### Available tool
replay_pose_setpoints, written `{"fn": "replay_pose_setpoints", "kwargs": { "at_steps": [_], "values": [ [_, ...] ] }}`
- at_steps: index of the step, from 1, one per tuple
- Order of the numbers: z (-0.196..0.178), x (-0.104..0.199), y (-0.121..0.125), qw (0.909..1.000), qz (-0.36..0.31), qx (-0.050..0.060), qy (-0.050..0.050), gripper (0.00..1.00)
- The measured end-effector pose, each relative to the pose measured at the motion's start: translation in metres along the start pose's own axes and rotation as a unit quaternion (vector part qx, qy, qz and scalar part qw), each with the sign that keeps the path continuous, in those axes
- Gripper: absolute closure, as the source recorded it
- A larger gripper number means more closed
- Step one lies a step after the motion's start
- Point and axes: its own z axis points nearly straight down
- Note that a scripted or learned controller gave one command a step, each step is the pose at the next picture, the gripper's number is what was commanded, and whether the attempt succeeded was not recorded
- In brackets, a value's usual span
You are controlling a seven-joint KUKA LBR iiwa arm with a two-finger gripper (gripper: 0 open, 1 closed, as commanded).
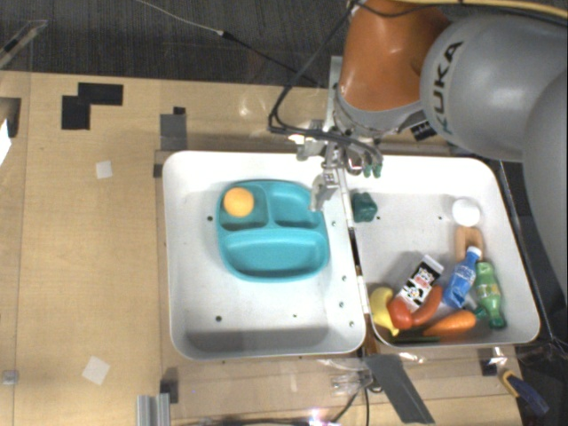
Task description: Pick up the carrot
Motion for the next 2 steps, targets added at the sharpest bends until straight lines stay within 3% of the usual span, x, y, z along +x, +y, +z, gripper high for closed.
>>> {"fn": "replay_pose_setpoints", "kwargs": {
  "at_steps": [1, 2],
  "values": [
    [0.076, -0.014, 0.072, 0.9998, -0.020, -0.001, 0.002, 0.00],
    [0.106, -0.019, 0.130, 0.9996, 0.026, 0.002, 0.007, 0.00]
  ]
}}
